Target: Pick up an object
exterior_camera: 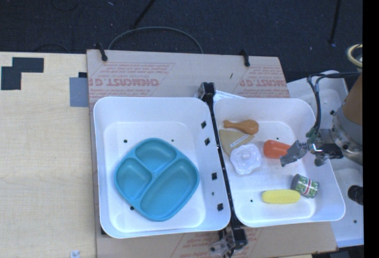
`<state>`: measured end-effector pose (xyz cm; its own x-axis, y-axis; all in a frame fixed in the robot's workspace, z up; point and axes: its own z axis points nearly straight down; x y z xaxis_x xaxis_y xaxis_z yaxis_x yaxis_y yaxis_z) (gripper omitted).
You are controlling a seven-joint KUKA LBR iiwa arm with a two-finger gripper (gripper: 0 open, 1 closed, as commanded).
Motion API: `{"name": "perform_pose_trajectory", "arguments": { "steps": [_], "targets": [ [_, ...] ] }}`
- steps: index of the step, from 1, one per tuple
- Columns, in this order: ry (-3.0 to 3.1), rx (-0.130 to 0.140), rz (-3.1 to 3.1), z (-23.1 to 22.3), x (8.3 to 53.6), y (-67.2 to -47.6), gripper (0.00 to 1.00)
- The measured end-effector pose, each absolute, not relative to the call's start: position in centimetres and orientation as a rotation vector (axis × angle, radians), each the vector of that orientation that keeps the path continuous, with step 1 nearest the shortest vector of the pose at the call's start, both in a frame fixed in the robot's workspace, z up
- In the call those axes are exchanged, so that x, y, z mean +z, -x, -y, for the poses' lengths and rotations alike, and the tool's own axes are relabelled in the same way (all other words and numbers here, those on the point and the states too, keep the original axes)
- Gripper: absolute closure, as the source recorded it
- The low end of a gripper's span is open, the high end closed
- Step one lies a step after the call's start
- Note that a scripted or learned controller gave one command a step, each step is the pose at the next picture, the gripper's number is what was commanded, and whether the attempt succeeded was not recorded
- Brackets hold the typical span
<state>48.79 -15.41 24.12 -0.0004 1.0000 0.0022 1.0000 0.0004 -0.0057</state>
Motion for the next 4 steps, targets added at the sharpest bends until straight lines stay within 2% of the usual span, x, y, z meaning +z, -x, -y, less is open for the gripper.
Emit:
{"name": "perform_pose_trajectory", "arguments": {
  "steps": [1, 2, 3, 4],
  "targets": [
    [2.217, 0.005, 2.216, 15.5, 19.8, -48.7, 0.0],
    [2.215, 0.006, 2.215, 15.0, 13.4, -48.4, 0.0],
    [2.224, 0.004, 2.21, 15.2, 14.8, -48.4, 1.0],
    [2.22, -0.001, 2.223, 14.9, 20.0, -47.5, 1.0]
  ]
}}
